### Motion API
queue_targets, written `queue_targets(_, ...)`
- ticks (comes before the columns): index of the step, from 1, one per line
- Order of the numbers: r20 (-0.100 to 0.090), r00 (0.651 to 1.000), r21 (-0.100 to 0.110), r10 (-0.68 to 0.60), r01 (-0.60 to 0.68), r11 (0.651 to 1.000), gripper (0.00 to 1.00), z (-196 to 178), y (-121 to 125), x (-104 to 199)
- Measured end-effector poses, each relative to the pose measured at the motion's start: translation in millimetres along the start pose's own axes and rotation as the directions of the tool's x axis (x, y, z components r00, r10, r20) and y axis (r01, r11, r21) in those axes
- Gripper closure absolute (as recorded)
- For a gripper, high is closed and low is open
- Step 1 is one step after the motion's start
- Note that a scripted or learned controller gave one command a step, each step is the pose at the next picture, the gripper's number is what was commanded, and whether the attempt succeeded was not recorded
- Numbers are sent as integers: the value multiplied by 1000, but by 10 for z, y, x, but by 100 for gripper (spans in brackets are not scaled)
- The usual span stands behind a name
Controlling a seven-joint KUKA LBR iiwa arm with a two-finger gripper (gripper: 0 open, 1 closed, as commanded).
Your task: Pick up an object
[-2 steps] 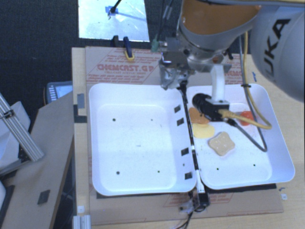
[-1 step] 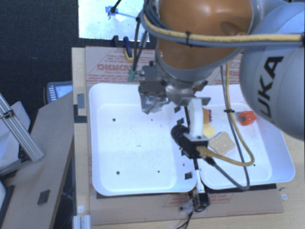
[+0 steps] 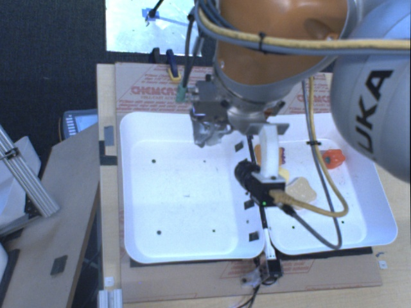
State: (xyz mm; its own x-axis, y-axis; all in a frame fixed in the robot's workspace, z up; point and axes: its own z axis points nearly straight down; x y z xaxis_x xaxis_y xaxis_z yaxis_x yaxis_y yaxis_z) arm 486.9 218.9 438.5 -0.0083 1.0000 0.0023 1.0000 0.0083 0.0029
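Camera view: the arm (image 3: 282,31) reaches in from 3 o'clock, its orange wrist band hanging over the seam between the two bins, so the jaws (image 3: 207,133) sit low over the far edge of the left bin (image 3: 173,197), toward 12 o'clock. I cannot tell whether the jaws are spread or pressed together; nothing is visible between them. The objects lie in the right bin (image 3: 359,230), apart from the jaws: an orange piece (image 3: 332,158) at 3 o'clock, a tan flat piece (image 3: 300,190) nearer the seam, its long axis roughly 9-to-3. Judgement: the cable (image 3: 321,210) draped across the right bin partly crowds these pieces. The surface (image 3: 148,85) beneath is cardboard-lined.
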Motion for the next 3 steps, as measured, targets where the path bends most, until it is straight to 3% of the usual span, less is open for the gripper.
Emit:
queue_targets(1,-1,1000,-2,-5,5,1000,100,-111,4,5)
queue_targets(2,-3,1000,-10,1,-1,1000,100,-987,504,158)
queue_targets(3,1,1000,1,1,-1,1000,0,-935,484,152)
